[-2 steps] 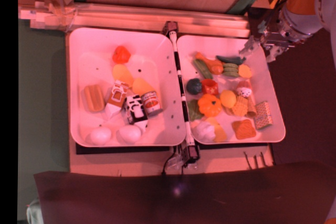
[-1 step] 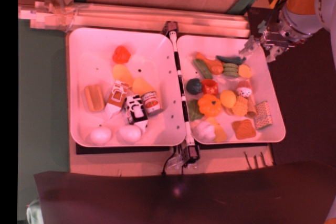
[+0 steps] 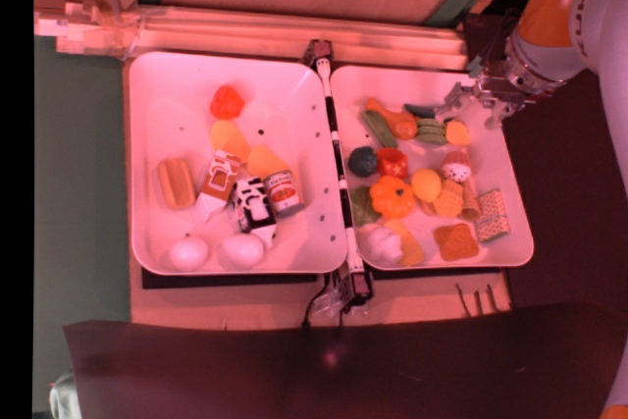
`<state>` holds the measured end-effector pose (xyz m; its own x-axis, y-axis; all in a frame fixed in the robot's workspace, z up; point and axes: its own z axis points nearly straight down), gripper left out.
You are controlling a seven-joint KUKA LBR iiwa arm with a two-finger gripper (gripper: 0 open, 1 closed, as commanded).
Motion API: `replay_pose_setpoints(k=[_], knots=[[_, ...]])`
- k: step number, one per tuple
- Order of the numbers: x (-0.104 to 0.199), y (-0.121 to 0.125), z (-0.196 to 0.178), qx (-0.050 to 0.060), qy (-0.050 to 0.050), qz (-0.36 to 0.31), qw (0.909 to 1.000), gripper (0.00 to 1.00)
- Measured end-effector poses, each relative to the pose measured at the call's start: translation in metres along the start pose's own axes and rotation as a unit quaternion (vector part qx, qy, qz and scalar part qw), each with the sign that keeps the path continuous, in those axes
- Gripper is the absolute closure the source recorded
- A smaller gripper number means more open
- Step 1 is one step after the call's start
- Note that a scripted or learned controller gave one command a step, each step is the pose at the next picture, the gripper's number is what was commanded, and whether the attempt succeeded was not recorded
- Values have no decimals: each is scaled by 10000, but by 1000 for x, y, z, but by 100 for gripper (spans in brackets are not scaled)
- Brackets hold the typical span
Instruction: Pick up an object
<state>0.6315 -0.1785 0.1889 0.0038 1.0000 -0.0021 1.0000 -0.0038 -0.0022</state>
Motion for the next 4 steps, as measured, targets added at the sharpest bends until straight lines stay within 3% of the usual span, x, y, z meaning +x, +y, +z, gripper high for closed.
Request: replay_pose_setpoints(k=[1,2,3,4], knots=[[-1,-3,62,13,3,2,10000,0],[0,1,78,-61,6,-16,10000,0],[-2,2,67,-80,-9,3,10000,100],[2,6,1,-76,-10,-11,10000,100]])
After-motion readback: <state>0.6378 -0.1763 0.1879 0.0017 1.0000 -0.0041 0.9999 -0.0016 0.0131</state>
